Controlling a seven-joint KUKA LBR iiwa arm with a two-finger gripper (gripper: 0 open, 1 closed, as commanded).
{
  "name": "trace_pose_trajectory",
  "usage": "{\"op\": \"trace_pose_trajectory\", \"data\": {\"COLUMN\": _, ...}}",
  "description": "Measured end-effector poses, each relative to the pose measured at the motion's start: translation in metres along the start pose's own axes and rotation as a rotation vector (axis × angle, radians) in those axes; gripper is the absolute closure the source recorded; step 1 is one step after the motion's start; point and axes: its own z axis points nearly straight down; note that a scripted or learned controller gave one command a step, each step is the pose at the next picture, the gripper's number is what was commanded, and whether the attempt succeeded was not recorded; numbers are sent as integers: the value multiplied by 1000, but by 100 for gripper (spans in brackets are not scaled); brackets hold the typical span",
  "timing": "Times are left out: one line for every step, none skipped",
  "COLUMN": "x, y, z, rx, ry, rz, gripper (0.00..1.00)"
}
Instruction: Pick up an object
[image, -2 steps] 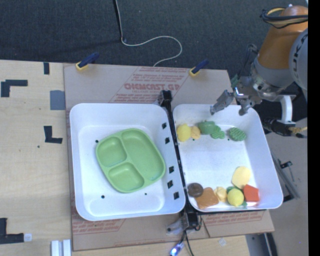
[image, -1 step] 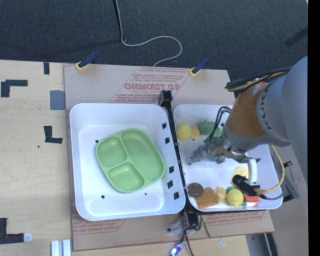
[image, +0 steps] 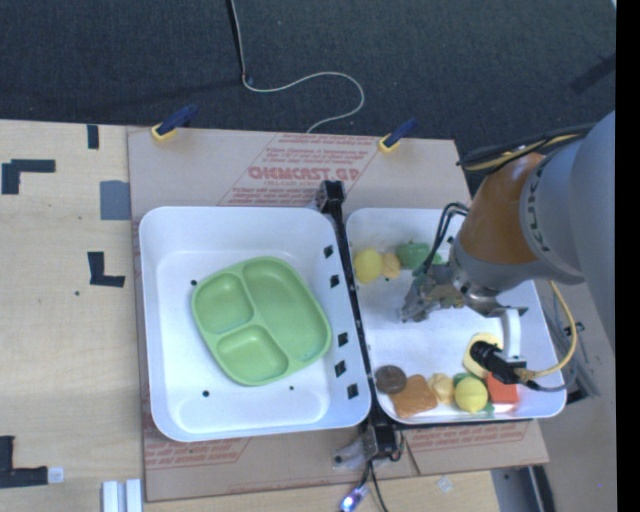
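Observation:
My gripper (image: 421, 301) hangs low over the middle of the right bin (image: 440, 350), under the grey arm with its orange band. Its dark fingers point down and left; whether they are open or shut is not visible. Just up and left of it lie a yellow lemon-like toy (image: 369, 265) and a green toy (image: 412, 255) by the bin's far wall. Along the near wall sit a brown disc (image: 390, 379), a tan bread-like piece (image: 415, 397), a small yellow piece (image: 441, 386), a yellow-green ball (image: 471, 393) and a red block (image: 502, 392).
The left bin (image: 170, 300) bears a green three-compartment plate (image: 261, 319). A black divider with clips (image: 345, 300) runs between the bins. A yellow ring with a black cable (image: 490, 355) hangs off the arm at the right bin's near right.

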Motion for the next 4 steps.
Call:
{"op": "trace_pose_trajectory", "data": {"x": 56, "y": -12, "z": -95, "rx": -5, "ry": 3, "rz": -5, "gripper": 100}}
{"op": "trace_pose_trajectory", "data": {"x": 94, "y": -39, "z": -202, "rx": -6, "ry": 2, "rz": -5, "gripper": 100}}
{"op": "trace_pose_trajectory", "data": {"x": 138, "y": -58, "z": -266, "rx": -4, "ry": 3, "rz": -6, "gripper": 100}}
{"op": "trace_pose_trajectory", "data": {"x": 205, "y": -81, "z": -272, "rx": 1, "ry": 2, "rz": -8, "gripper": 100}}
